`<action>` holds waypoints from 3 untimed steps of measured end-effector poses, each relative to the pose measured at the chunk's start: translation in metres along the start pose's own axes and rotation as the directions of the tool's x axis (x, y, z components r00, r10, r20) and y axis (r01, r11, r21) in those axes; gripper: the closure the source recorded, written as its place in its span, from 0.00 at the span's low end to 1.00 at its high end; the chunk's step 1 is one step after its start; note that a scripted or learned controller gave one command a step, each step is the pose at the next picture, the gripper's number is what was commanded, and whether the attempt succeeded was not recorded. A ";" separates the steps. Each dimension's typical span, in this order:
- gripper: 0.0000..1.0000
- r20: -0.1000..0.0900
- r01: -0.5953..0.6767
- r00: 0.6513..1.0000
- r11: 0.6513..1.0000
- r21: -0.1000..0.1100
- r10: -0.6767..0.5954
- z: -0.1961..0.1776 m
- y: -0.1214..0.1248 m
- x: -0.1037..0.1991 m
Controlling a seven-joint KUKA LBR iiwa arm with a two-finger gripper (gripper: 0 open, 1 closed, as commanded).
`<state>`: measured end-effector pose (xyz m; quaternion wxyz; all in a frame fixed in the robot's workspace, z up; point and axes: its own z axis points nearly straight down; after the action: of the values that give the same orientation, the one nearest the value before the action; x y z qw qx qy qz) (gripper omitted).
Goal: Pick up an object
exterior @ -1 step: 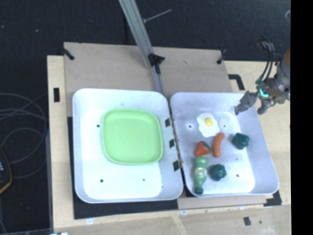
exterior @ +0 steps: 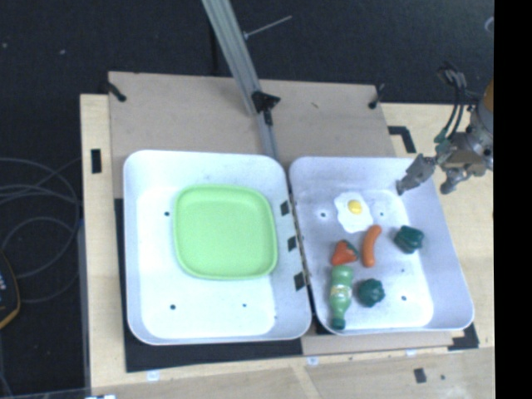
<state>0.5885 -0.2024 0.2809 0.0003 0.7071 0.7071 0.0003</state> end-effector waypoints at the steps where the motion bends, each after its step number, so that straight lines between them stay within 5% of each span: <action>1: 0.00 0.000 -0.001 1.000 1.000 0.003 0.001 0.042 -0.003 -0.002; 3: 0.00 0.001 0.000 1.000 1.000 0.002 0.000 0.146 -0.004 -0.002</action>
<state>0.5844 -0.2040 0.1353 -0.0002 0.7073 0.7070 -0.0006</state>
